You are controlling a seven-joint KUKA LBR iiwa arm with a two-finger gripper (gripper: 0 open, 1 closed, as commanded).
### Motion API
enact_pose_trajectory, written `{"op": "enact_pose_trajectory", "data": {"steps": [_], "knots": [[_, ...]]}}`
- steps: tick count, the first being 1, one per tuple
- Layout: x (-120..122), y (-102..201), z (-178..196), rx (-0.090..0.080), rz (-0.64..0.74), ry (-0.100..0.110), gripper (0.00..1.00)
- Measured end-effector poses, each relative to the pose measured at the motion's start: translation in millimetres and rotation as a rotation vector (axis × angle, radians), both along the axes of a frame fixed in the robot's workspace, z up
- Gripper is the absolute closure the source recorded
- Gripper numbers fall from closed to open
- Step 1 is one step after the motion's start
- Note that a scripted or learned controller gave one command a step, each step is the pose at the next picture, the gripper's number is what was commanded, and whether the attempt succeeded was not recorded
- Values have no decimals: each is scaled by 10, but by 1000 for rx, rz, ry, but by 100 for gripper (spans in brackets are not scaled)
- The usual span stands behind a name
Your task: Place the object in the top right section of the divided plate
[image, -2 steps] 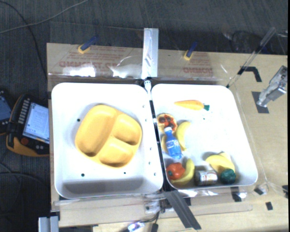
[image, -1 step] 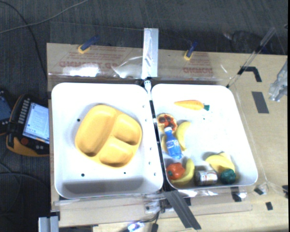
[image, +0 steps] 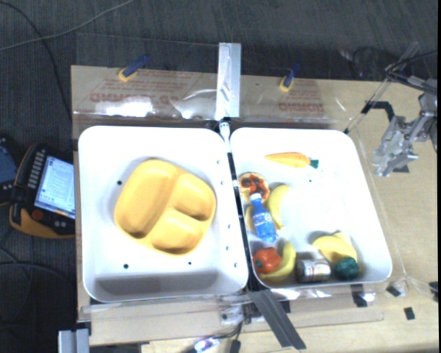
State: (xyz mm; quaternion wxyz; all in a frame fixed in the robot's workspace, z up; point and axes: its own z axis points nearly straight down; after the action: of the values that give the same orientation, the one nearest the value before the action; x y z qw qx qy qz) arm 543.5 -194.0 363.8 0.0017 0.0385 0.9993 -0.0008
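Observation:
A yellow divided plate [image: 165, 205] lies in the left white bin [image: 103, 271], with its three sections bare. The right bin [image: 353, 160] holds the loose objects: an orange carrot [image: 288, 159] at the back, and a blue bottle [image: 262, 220] beside a banana [image: 278, 203] near the left wall. My gripper [image: 395, 153] hangs outside the right bin, past its back right corner, over the bench. It is small and faint here, and nothing shows in it.
A round pizza-like toy [image: 251, 184] lies behind the bottle. Along the right bin's front sit a red fruit [image: 265, 259] on a second banana [image: 285, 265], a small can [image: 313, 270], a lemon [image: 334, 246] and a dark green piece [image: 346, 268]. A handheld pendant [image: 44, 193] rests left of the bench.

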Motion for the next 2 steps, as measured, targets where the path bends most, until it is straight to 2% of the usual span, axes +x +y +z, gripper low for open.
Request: {"op": "enact_pose_trajectory", "data": {"steps": [1, 2], "knots": [[-578, -300, 719, -3, 283, -3, 100], [-551, -282, 824, -5, 285, -11, 100]]}}
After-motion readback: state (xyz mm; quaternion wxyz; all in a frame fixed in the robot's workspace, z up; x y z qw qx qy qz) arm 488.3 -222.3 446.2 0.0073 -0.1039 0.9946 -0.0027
